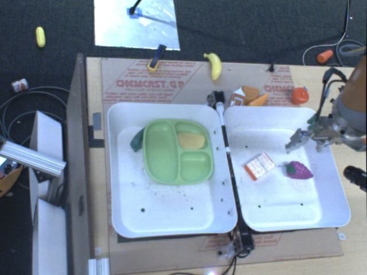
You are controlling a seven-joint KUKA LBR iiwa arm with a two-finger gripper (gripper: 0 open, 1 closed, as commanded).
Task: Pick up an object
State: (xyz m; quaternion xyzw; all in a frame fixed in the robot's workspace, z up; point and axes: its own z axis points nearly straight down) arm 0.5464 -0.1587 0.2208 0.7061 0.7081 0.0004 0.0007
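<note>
While the grey two-finger gripper (298, 140) hangs over the right shallow white bin (327, 211), its fingers look spread with nothing between them. Purple grape-like toy (299, 169) lies on the bin floor just below the gripper in view, apart from it. Small red-and-white box (260, 166) sits left of the toy. Left white bin (123, 211) holds a green divided plastic plate (176, 152) with a yellow piece (191, 138) in one compartment.
</note>
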